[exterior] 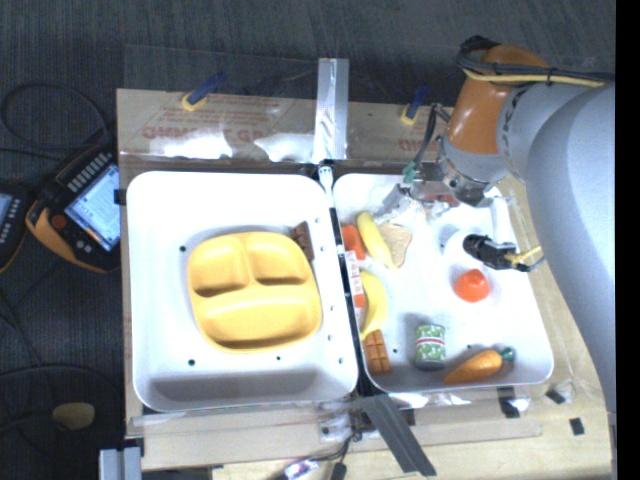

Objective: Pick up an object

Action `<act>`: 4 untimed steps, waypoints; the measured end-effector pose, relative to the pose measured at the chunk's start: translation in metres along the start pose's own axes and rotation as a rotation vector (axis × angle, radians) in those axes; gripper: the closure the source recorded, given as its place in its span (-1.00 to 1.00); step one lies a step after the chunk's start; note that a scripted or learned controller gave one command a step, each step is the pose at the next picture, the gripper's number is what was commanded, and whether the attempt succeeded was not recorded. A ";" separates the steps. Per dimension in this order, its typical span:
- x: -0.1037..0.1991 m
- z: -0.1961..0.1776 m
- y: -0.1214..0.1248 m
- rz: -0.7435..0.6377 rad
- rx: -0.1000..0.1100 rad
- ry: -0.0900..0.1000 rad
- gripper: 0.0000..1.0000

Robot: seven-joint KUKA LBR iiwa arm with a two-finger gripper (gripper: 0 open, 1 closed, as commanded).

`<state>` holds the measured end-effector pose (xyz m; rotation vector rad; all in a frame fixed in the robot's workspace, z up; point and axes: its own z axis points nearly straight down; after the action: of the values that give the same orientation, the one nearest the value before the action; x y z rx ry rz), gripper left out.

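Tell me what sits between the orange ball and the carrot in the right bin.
In the camera view, bare white bin floor separates the orange ball from the carrot; the small can stands just left of that line.

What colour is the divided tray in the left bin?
Yellow; the divided tray shows plainly in the camera view.

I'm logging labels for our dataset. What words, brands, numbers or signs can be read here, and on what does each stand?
No text reads clearly.
Cardboard behind the bins: red print, too blurred to read.
Can: green and white label, too small to read.
Pendant left of the bench: lit screen, unreadable.
Packet at the divider: red and white wrapper with dark marks, unreadable.
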<state>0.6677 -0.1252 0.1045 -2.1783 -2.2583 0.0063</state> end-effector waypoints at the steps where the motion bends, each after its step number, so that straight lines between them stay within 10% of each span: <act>1: 0.009 0.008 -0.006 -0.097 -0.011 -0.024 -1.00; 4: 0.025 0.015 -0.100 -0.464 -0.021 -0.009 -1.00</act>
<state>0.5671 -0.1043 0.0904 -1.6116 -2.7160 -0.0087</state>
